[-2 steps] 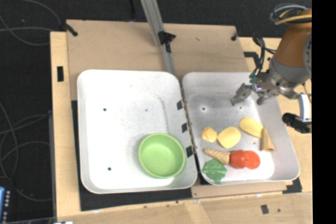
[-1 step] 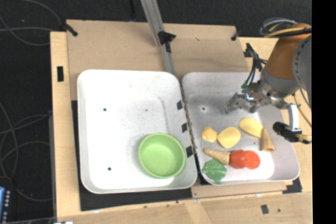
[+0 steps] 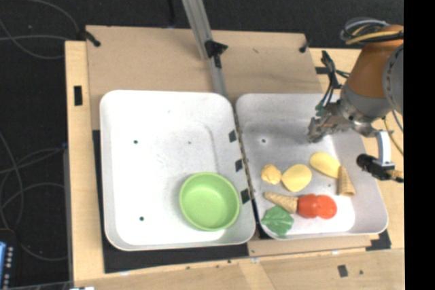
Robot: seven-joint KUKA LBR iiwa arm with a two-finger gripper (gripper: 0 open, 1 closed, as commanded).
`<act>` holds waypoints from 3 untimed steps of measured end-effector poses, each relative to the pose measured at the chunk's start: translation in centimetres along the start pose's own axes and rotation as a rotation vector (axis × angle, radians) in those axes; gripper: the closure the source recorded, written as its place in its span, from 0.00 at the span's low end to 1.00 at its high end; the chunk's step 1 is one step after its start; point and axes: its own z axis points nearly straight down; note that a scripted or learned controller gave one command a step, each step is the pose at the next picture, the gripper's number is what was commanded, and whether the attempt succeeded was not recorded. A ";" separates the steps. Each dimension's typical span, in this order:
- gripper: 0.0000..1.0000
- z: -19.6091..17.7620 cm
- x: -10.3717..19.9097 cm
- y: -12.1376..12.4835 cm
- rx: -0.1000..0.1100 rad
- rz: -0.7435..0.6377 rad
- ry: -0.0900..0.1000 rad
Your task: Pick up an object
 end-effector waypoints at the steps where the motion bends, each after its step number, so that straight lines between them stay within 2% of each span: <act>1: 1.00 -4.5 -0.4 0.0 -0.003 0.001 0.004; 3: 1.00 -15.3 -1.4 0.8 -0.004 -0.003 0.003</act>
